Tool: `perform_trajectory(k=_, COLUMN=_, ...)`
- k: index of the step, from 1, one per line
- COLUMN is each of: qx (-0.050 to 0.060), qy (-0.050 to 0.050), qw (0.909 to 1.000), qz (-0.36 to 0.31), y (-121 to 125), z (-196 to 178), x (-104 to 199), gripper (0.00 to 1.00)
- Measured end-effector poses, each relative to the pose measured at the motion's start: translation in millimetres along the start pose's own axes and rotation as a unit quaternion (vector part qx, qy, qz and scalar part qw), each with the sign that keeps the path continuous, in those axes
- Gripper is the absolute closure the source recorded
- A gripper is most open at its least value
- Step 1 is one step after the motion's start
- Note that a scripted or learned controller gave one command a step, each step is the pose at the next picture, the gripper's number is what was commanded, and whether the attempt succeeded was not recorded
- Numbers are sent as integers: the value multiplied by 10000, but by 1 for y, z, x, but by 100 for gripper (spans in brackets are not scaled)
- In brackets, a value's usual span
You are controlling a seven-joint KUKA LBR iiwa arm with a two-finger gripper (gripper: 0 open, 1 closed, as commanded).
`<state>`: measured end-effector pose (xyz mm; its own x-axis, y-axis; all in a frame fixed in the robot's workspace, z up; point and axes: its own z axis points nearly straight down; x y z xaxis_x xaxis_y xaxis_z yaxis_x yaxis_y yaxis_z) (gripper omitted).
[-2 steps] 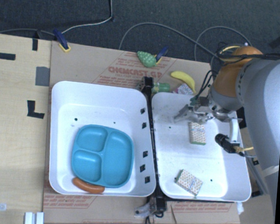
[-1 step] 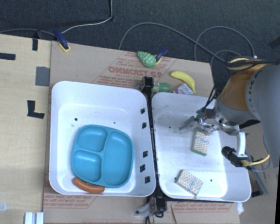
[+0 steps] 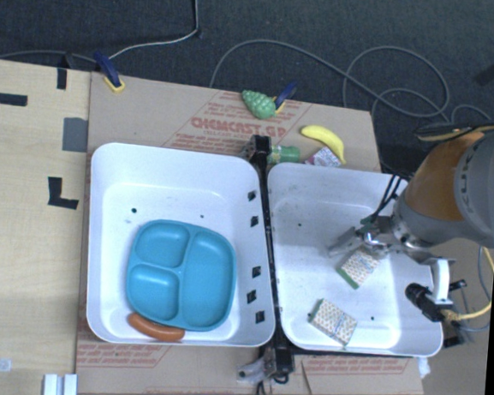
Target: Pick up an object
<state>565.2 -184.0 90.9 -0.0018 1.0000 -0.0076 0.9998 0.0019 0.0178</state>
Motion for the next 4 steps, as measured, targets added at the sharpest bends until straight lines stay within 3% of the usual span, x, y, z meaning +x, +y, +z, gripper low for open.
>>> perform_trajectory(k=1, qx=-17, qy=-6, qw=10000, qz=1, y=2, z=-12, x=-1, gripper=100)
perform_trajectory(k=2, qx=-21, qy=-6, qw=10000, qz=-1, y=2, z=-12, x=0, gripper=0)
perform_trajectory(k=3, qx=71, qy=29, qw=10000, qz=-8, y=104, z=7, x=-27, gripper=0)
perform_trajectory(k=4, qx=83, qy=37, qw=10000, qz=1, y=44, z=5, x=34, gripper=0)
